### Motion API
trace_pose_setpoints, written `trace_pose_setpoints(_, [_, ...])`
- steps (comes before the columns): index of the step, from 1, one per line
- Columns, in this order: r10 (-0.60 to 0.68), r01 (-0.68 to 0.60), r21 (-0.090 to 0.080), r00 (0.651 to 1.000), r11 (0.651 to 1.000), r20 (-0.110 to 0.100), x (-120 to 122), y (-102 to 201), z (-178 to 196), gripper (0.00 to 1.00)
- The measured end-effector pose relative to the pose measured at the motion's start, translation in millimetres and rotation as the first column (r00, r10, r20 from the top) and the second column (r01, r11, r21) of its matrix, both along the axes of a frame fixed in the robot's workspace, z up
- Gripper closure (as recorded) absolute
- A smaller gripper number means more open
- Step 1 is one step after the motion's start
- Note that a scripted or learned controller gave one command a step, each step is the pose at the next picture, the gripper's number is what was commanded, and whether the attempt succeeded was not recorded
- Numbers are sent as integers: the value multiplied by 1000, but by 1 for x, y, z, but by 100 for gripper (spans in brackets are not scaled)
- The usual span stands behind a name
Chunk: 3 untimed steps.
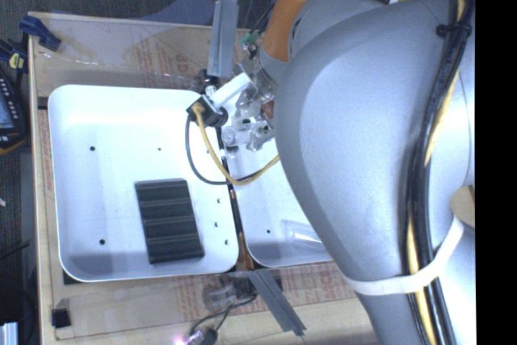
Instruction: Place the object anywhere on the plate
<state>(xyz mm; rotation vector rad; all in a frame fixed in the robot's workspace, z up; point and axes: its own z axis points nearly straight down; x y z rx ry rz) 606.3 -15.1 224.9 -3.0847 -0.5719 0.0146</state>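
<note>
Over the divide between the two white bins my gripper hangs, near the back rim of the left bin, with a black-and-yellow cable looping down from it across the bin's right side. I cannot tell how the tool stands, since its working end is lost in the clutter of brackets and wiring, and I see nothing clearly caught in it. My grey arm comes in from the right and covers most of the right bin, the orange band showing above the wrist. On the floor of the left bin, toward the front and a little right of centre, lies a dark ribbed rectangular object, flat, well apart from my gripper. A pale, translucent shape rests in the visible strip of the right bin, just beside my arm; it may be a small clear item, though it is too faint to identify.
</note>
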Motion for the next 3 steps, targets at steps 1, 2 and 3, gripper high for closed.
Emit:
trace_pose_setpoints(1, [554, -554, 5, 832, 832, 4, 22, 48, -34, 100])
trace_pose_setpoints(2, [304, -304, 1, 953, 953, 6, 50, 14, -34, 100])
trace_pose_setpoints(3, [-36, 36, -3, 999, 999, 11, 44, 91, 25, 100])
